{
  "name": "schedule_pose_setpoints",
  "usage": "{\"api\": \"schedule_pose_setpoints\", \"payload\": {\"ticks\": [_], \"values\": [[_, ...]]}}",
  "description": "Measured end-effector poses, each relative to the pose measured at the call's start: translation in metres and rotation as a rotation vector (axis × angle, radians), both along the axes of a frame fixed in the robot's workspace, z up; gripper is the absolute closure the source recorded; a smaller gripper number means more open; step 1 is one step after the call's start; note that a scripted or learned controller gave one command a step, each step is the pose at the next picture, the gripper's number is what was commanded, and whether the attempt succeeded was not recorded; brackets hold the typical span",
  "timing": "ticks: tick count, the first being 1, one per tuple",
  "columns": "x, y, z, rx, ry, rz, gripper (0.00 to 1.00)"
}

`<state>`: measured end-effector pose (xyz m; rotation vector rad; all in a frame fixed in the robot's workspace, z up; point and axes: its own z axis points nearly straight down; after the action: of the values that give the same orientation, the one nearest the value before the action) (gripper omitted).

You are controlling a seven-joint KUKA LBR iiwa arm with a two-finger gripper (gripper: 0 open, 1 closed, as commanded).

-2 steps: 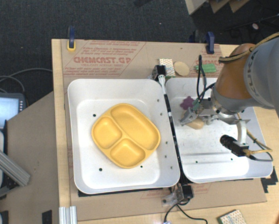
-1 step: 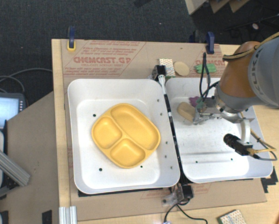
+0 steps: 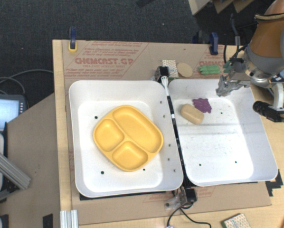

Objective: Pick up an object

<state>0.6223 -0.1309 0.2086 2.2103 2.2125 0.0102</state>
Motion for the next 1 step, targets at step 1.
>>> {"api": "schedule_pose_setpoints", "payload": {"ticks": [1], "values": [[0.0380, 0.0184, 0.0476, 0.003, 0.004, 0.003, 1.00]]}}
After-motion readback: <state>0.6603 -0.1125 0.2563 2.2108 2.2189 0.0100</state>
